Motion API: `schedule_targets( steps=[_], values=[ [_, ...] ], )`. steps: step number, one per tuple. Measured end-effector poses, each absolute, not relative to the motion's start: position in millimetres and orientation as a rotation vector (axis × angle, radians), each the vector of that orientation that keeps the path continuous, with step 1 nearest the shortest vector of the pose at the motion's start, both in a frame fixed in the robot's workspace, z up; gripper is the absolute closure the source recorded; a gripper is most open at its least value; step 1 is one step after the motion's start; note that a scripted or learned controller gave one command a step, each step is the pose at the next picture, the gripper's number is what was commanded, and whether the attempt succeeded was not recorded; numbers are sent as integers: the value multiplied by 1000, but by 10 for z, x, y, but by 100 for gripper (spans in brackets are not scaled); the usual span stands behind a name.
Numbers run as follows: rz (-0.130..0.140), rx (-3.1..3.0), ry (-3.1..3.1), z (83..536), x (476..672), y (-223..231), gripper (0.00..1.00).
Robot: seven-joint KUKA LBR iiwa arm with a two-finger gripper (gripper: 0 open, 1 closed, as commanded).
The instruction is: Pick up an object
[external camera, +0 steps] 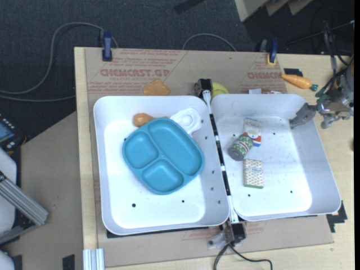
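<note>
While the end effector [315,115] hovers rightward, the can [243,145] lies apart (mid-bin).

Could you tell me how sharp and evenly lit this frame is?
In the camera view, lighting is soft and even, with faint shadows inside the white bins; the blue tray is crisp, while the gripper at the right edge looks blurred.
</note>
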State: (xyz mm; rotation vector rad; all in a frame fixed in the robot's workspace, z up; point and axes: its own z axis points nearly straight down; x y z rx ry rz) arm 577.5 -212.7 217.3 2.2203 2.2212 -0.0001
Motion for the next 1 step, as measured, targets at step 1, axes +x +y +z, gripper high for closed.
schedule_targets(
  steps=[1],
  values=[
    [-4,2222,2239,1215,5540,-1150,0]
  ],
)
